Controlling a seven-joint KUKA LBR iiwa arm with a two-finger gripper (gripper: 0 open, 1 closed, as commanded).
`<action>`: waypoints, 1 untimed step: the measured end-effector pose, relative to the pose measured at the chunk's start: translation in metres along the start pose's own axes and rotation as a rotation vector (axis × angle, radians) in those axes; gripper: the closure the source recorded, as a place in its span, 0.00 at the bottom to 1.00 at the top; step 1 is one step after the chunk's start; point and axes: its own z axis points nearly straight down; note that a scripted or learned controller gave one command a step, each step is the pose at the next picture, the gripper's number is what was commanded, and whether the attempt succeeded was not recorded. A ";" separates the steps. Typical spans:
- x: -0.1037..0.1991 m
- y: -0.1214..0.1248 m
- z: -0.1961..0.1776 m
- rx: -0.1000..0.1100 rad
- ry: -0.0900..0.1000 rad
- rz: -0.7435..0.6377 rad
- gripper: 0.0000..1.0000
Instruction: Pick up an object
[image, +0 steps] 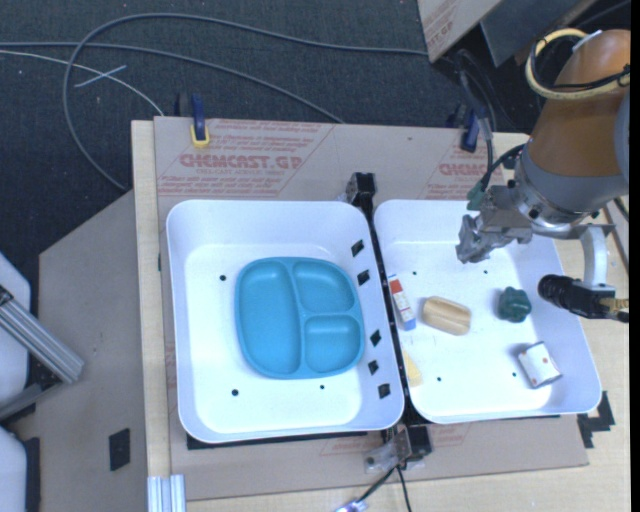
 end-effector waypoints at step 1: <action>0.054 0.029 0.004 0.000 0.001 -0.001 1.00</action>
